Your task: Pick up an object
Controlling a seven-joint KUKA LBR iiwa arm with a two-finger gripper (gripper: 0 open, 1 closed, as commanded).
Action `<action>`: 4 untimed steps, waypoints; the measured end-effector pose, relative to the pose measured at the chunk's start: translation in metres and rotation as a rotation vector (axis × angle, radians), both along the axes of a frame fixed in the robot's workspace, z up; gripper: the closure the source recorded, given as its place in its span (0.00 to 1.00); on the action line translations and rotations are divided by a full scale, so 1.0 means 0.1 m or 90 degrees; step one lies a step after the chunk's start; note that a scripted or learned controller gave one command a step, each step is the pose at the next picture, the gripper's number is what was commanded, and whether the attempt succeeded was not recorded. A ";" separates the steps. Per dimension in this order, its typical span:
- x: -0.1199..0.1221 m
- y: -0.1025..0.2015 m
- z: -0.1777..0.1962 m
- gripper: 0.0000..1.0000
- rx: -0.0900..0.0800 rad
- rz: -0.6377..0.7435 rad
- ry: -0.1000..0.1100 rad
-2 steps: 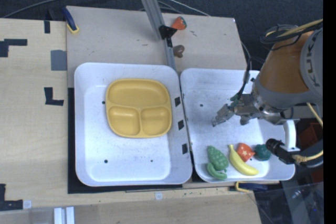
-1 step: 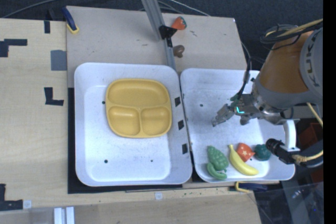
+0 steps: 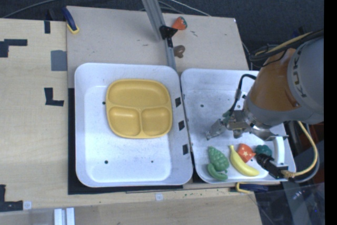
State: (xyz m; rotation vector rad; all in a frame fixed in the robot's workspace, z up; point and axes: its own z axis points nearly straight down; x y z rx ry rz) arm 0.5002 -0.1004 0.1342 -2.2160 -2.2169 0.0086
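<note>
three toys just below fingers | fingers spread open, gripping nothing

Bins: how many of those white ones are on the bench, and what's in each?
2. The left bin holds a yellow plate. The right bin holds a banana and green toy; the arm may hide more.

wooden bench bears two white bins side by side
</note>
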 end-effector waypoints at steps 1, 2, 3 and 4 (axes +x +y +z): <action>0.00 0.00 -0.46 0.00 -0.001 0.000 -0.005; 0.00 0.01 -0.35 1.00 0.000 0.001 -0.004; 0.01 0.09 0.25 1.00 -0.001 0.001 -0.008; 0.08 0.16 0.83 1.00 -0.001 0.002 -0.009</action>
